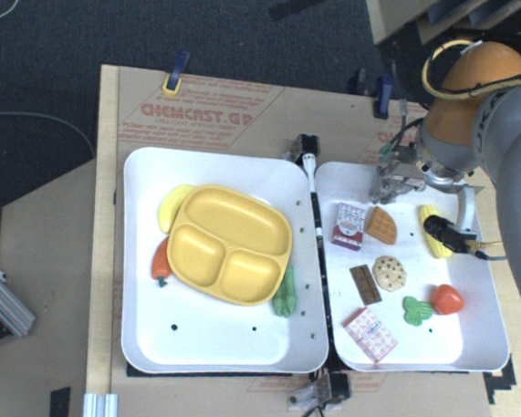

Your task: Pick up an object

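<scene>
Your gripper [388, 193] hangs by the right bin's [485, 348] far rim; finger state unclear; waffle [381, 226] just below.

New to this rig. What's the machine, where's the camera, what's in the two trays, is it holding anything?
It is one grey robot arm with an orange band, reaching in from the right. Its gripper hangs over the far end of the right bin. The single camera is fixed above the bench and looks down at a slant.

The left bin holds a yellow divided tray resting on a banana, a red piece and a green piece.

The right bin holds small toy foods: a waffle, a red-and-white carton, a cookie, a chocolate bar, a tomato, a green vegetable, a pink packet and a second banana.

Nothing visible sits between the fingers, so no grasp is confirmed.
</scene>
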